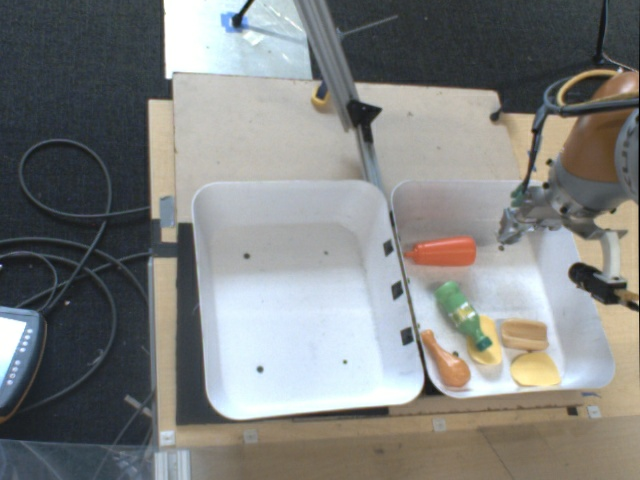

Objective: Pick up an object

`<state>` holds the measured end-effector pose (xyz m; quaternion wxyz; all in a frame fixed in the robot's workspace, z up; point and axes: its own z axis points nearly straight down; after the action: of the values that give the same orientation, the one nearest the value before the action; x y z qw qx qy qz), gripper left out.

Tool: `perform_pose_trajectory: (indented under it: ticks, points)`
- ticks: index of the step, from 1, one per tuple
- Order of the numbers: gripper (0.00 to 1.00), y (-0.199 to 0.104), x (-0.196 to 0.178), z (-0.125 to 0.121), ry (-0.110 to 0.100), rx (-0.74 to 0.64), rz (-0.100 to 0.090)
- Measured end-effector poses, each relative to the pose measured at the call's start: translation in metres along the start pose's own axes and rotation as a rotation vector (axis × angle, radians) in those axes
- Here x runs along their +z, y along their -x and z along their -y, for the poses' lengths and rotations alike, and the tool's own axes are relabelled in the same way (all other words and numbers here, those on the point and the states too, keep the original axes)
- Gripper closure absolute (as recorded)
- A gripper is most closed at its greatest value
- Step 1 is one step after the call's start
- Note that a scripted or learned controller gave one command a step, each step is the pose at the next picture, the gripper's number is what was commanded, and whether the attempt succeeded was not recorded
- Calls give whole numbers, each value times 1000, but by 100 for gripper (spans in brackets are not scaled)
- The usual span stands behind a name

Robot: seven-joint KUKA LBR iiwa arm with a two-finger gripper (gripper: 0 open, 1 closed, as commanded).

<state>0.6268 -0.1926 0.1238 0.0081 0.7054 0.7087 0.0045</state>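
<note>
The gripper (pixel 510 230) hangs over the upper right part of the right bin (pixel 590 353), at the end of the grey arm (pixel 598 158) with its orange band. Its fingers (pixel 507 234) are small and dark against the white floor, and whether they are spread or pressed together cannot be told; nothing shows between them. They point down toward bare bin floor, just to the right of the orange bottle (pixel 441 252) and apart from it.

The right bin holds six things. The orange bottle lies on its side near the bin's left wall, its red cap end pointing left. Below it a green bottle (pixel 462 313) lies slanted, with a pale label whose print is too small to read. Its lower end rests on a yellow banana-like piece (pixel 487 349). At the lower left a brown drumstick-shaped toy (pixel 445 360) lies by the wall. To the right a tan bread-like piece (pixel 524 334) sits just above a flat yellow disc (pixel 535 370), the two nearly touching.

The left bin (pixel 225 268) stands beside it, the two walls touching along the middle, where small black markers sit on the shared edge. Both bins rest on the tabletop (pixel 250 128), a pale board. No brand or writing can be read anywhere.

A slanted metal pole (pixel 330 53) crosses the board from the top. On the dark floor at the left lie black cables (pixel 60 208) and a handheld screen (pixel 15 353).
</note>
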Motion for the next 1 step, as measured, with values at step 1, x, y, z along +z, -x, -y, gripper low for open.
perform_pose_trajectory:
  ticks: [1]
  points:
    - [100, -8, -62, -2, -10, -3, -3]
